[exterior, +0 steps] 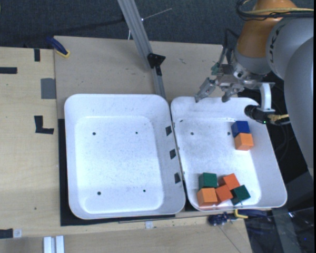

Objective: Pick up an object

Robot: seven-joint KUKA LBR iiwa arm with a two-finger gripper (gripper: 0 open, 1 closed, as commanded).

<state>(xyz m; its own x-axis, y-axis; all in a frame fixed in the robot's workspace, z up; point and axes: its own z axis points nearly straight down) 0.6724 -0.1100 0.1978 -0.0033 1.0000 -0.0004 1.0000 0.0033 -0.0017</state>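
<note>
My gripper (215,94) hangs over the far rim of the right bin (210,141), its two fingers spread open with nothing between them. Well in front of it, by the bin's right wall, a blue block (240,126) sits touching an orange block (244,141). At the bin's near edge lies a cluster: a green block (207,181), an orange block (206,196), another orange block (230,182), a third orange one (223,193) and a dark green block (240,194).
The left bin (118,152) lies beside the right one. A slanted metal pole (139,28) runs down to the gap between the bins. The arm's grey body and orange band (263,30) fill the upper right.
</note>
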